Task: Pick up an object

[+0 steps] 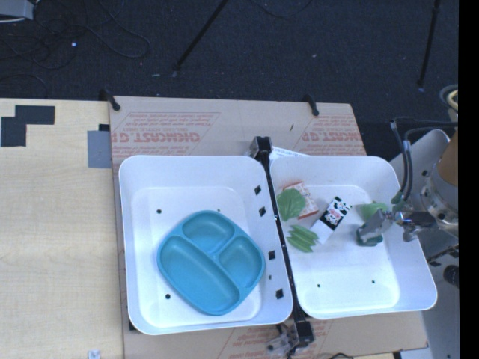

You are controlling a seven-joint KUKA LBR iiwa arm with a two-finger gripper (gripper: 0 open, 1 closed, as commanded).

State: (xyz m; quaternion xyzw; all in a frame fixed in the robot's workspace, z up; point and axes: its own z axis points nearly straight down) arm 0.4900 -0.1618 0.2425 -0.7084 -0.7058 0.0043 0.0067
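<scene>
Pincer [372,230] at right frame edge, whether apart or together I cannot tell; green leafy pieces [293,203], black-white carton [334,214] lie nearby.

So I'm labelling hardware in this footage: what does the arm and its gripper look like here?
The arm enters at the right edge: pale grey rounded housing with an orange band, and dark cables looping along it. The gripper is small and metallic grey with dark parts, and something green sits by it. Finer markings are too blurred to read.
</scene>
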